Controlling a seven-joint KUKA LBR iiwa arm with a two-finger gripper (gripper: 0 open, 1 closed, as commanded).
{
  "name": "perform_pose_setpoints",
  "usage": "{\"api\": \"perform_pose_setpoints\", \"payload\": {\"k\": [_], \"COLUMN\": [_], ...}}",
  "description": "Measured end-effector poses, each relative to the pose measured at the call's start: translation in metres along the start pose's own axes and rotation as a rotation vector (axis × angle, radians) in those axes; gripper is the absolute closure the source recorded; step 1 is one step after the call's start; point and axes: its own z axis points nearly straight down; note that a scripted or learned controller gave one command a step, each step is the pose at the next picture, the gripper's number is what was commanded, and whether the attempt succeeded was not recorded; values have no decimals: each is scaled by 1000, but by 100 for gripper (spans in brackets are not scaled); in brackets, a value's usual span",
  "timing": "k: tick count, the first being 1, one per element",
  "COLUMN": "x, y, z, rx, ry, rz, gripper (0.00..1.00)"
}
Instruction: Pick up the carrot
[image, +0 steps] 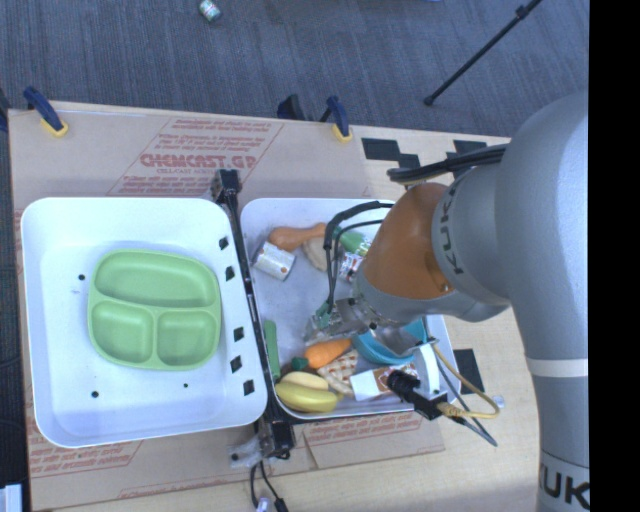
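The carrot (328, 353) is a short orange piece lying near the front of the right bin (262, 222), just behind a yellow banana (305, 392). My gripper (334, 318) hangs low over the bin, just behind and above the carrot. The orange wrist band and grey arm cover most of it. Whether it touches the carrot cannot be made out.
The right bin also holds a tan drumstick-shaped toy (294, 238), a small white can (274, 262), a blue piece (380, 349), a waffle-like piece (343, 372) and a green stick (271, 348) by the left wall. A green divided plate (156, 307) lies in the left bin (50, 230).
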Motion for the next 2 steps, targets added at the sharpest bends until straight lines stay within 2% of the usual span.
{"api": "perform_pose_setpoints", "payload": {"k": [1,2], "x": [15,83], "y": [-22,-4], "z": [9,-91], "rx": [-11,-8], "ry": [-10,-5], "rz": [-230,261], "gripper": [100,100]}}
